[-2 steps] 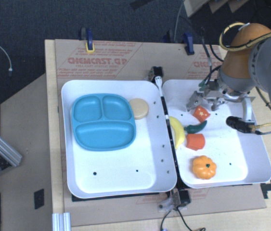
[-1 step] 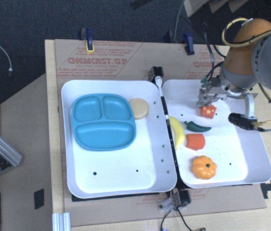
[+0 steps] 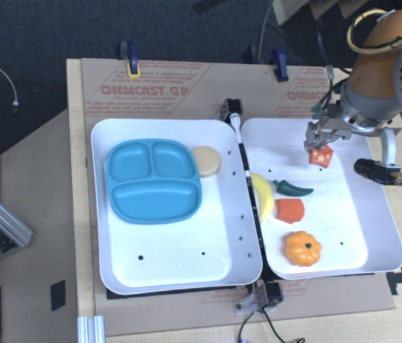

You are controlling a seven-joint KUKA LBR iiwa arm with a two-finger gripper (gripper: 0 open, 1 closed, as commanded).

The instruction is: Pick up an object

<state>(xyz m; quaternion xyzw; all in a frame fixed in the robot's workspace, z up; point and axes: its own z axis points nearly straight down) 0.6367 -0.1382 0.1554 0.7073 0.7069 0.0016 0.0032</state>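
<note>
Hanging over the right bin (image 3: 372,213), the claw (image 3: 321,146) grips a small red-orange block (image 3: 320,157) between its fingers, above the bin's far half. Nearer lie a green pepper (image 3: 292,187), a banana (image 3: 261,194), a red piece (image 3: 290,210) and an orange pumpkin (image 3: 303,248). A blue divided plate (image 3: 154,181) and a beige disc (image 3: 205,161) sit in the left bin (image 3: 172,263).

bench (image 3: 79,191) is a brown sheet across mid frame, two white bins on it: left bin (image 3: 115,263), right bin (image 3: 372,213) touching it
</note>
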